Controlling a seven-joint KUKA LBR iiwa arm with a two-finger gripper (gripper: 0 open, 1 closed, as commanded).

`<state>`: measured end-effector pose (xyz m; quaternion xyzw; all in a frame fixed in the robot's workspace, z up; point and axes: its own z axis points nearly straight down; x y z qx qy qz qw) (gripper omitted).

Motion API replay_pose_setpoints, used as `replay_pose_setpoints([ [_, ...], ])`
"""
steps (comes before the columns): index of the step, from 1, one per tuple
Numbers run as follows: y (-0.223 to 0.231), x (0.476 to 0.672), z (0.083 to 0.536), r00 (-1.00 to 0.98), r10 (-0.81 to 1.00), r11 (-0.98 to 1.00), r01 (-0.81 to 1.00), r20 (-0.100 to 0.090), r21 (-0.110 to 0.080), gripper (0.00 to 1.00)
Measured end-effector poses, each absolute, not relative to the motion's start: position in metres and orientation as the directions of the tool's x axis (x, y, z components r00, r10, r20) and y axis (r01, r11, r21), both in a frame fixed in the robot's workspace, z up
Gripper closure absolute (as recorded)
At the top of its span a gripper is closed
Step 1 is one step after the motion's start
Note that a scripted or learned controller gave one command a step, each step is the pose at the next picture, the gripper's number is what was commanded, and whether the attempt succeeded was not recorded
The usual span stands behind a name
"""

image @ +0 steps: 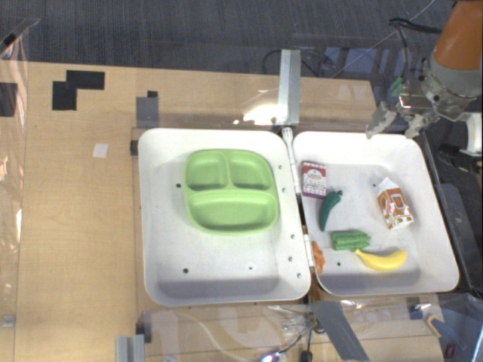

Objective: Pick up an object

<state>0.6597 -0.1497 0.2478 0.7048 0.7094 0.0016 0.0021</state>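
Above the far right corner of the right bin point(434, 202), the jaws point(394, 121) hang spread apart with nothing between them, their two pale fingers pointing down over the bin's back rim. Nearest below them lies a small orange-and-white carton point(395, 207), well apart from the fingertips; farther toward the front sit a banana point(382, 259), a green cucumber-like piece point(350, 240), a dark green pepper point(329, 207) and a red-and-white box point(313, 179) near the divider. An orange item point(318, 259) is wedged at the bin's left wall. The left bin point(162, 225) holds a green divided plate point(229, 189).

Likely trouble: descending from here, a finger could strike the rim, since the jaws hover at the bin's edge. The carton looks tilted, so it might slip sideways at closing.

Reaching in from the right, the arm keeps its wrist raised, with the orange band point(460, 40) above.
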Motion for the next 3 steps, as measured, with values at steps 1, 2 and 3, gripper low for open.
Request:
replay_pose_setpoints([
  [1, -0.177, 0.617, 0.111, -0.019, 1.0, 0.019, 1.0, -0.001, 0.003, 0.0],
  [2, -0.206, 0.547, 0.092, -0.002, 1.0, 0.002, 1.0, -0.002, 0.013, 0.0],
  [3, -0.205, 0.55, 0.103, -0.004, 1.0, 0.004, 1.0, -0.003, 0.02, 1.0],
])
